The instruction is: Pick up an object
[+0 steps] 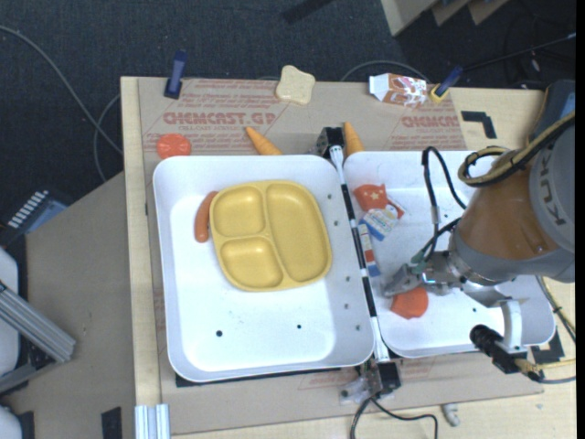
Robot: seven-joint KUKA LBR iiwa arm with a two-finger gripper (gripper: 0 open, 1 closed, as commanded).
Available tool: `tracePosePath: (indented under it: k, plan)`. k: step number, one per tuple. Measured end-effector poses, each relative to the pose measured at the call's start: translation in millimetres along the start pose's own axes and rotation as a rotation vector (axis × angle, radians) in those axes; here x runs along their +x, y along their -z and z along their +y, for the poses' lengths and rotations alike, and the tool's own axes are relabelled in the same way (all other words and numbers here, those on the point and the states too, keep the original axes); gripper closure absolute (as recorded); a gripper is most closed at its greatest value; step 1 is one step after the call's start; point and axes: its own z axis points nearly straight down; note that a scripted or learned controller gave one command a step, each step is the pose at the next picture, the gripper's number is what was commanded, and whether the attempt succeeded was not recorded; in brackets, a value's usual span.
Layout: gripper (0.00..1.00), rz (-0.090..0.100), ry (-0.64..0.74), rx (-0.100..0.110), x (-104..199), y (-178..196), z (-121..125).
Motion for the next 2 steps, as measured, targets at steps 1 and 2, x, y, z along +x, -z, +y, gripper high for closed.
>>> tracePosePath:
  k: [1,2]
  plan:
    - [0.0,0.001,0.0,0.002,6.7,0.0,-9.7]
    - [1.0,0.001,-0.002,0.0,6.9,9.8,-9.6]
